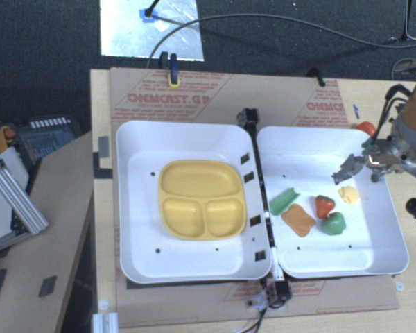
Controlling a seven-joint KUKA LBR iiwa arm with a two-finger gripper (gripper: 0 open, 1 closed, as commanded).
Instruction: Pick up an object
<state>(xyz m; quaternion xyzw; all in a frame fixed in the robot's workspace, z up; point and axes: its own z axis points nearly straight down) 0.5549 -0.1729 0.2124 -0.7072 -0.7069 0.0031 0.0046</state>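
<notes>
**Gripper hangs over the right bin**

The gripper [351,166] hovers at two o'clock in the right bin [301,266], fingers apart, holding nothing. Just below sits a yellow piece [348,195]; tomato [324,205], green pepper [333,223], cracker [299,220] and green pod [283,200] lie toward six o'clock.

Bright, even overhead light w/ soft shadows, glare on far-left foil sheet [151,19] and white bins [139,144], slight softness overall, arm [409,134] at right edge blurred.
</notes>
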